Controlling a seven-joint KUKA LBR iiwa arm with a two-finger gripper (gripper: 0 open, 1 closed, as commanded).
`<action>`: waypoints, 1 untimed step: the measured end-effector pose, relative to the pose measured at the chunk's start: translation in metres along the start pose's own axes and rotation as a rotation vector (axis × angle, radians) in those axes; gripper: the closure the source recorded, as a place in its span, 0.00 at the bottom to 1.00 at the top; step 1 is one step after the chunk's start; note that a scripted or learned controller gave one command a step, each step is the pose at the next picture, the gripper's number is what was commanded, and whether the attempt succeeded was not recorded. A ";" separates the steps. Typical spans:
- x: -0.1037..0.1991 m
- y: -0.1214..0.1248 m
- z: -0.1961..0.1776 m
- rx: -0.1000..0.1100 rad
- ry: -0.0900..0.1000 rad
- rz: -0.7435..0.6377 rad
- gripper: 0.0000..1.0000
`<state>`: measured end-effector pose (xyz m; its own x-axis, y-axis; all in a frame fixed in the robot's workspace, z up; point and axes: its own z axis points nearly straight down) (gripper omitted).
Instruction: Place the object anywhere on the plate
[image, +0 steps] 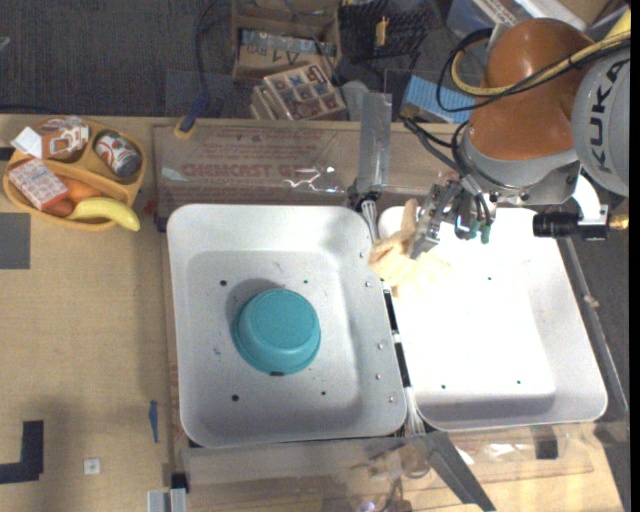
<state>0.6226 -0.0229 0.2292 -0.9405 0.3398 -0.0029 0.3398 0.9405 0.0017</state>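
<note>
- the gripper (432, 232) hangs over the far left corner of the right bin (520, 390); how far it is open i cannot tell.
- a pale yellowish object (398, 252) lies just beside it, down-left, maybe touching; held or not is unclear.
- the teal plate (278, 331) sits well apart, further down-left, in the left bin (200, 260).

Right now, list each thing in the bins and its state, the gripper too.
Teal plate: upside down, resting in the left bin, nothing on it.
Pale yellowish object: at the right bin's upper left corner, by the divider, off the plate.
Gripper: right beside the object; a grasp cannot be told.
</note>
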 end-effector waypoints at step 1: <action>0.024 0.031 -0.001 -0.001 -0.001 -0.342 1.00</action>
<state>0.6107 0.0142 0.2306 -1.0000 0.0044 -0.0047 0.0044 1.0000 0.0013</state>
